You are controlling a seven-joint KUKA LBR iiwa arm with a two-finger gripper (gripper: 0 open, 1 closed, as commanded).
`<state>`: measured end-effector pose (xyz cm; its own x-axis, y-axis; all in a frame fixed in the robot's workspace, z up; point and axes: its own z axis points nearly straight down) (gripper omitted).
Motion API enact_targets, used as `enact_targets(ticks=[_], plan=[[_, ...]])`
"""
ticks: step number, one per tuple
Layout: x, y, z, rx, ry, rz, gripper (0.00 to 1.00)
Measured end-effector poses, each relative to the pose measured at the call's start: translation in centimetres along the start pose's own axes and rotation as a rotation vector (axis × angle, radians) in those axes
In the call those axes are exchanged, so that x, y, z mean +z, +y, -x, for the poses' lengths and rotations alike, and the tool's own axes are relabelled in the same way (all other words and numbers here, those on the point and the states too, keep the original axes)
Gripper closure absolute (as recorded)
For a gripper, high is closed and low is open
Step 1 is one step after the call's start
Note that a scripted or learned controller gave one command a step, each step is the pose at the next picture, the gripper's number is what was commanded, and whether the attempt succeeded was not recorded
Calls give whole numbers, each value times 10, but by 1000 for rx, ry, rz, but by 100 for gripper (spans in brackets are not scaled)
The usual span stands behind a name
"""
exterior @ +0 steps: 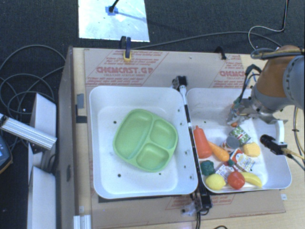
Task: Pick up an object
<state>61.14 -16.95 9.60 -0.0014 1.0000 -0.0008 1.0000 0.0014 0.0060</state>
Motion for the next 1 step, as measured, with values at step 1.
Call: enact_targets(ticks=[1], plan=[[-90,-34,-121,-4,2,-2,100]])
